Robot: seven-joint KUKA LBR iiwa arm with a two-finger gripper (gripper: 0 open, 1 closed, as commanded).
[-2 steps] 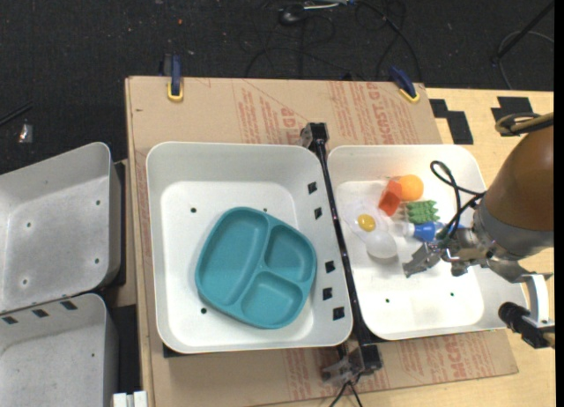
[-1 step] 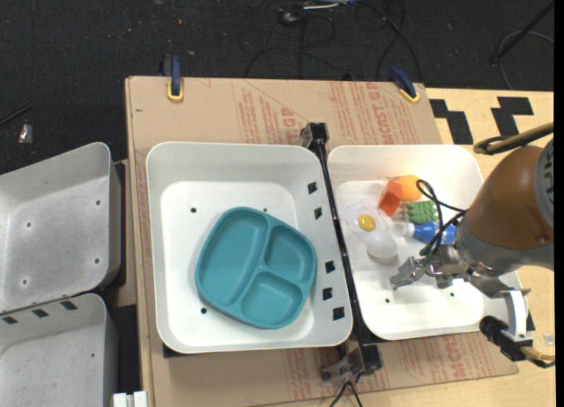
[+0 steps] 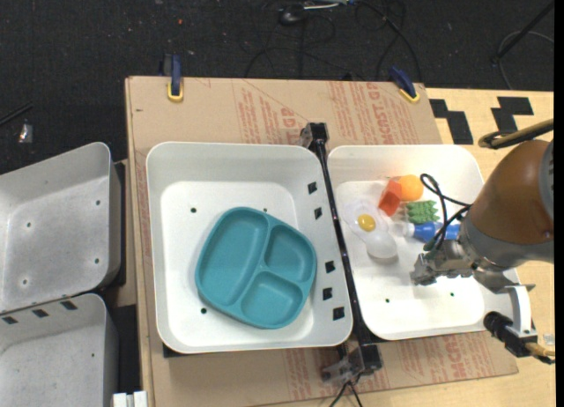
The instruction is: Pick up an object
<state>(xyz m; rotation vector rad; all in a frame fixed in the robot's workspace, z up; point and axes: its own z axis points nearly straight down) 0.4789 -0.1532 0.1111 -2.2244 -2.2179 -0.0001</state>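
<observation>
Smooth teal plastic divided plate [image 3: 256, 267], rounded; glossy white bin [image 3: 172, 308]

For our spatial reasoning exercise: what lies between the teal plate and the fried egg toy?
In the camera view, the bins' adjoining white walls and a black divider strip lie between the teal plate and fried egg toy.

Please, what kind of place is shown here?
Probably a robotics lab bench: two white bins clamped onto a cardboard-covered board, a robot arm reaching in, and loose cables on the dark floor.
</observation>
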